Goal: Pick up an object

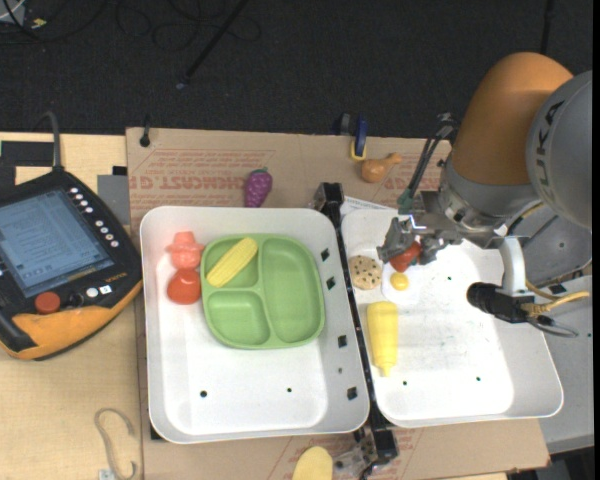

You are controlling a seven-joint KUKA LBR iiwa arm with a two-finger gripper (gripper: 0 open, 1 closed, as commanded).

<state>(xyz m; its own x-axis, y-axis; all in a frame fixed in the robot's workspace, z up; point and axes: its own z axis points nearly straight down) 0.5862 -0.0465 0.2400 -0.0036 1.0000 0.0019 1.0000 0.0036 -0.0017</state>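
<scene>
- Red toy (406, 257), small and rounded, sits right at the tips of the gripper (404, 245), in the upper left part of the right bin (480, 393); it looks to be caught between the two fingers, though the view is too coarse to be sure the grip is firm.
- The gripper's fingers stand close together around that red piece, with only its width between them, so the jaws read as closed on it rather than spread wide.
- Handling, as a judgement: it looks like a light, hollow plastic play-food piece, stiff enough not to crush, with a smooth skin that could slip out of a pinch taken near one end. The safest hold would be across its middle, at the widest part.
- Its look: a glossy red-orange colour, roughly oval, partly hidden by the metal fingers.
- Just below the gripper lies a small yellow piece (399, 282), and just to its left a round cookie (365, 271) with dark specks.
- Further below the gripper lies a yellow banana-like toy (382, 334), lengthwise in the same bin.
- Well to the gripper's left, in the left bin (240, 398), a green divided plate (270, 303) carries a corn cob (230, 260), with pink and red toys (184, 268) beside it.
- Above the gripper, outside the bins, sit an orange duck-shaped toy (380, 167) and a purple grape bunch (257, 185).
</scene>
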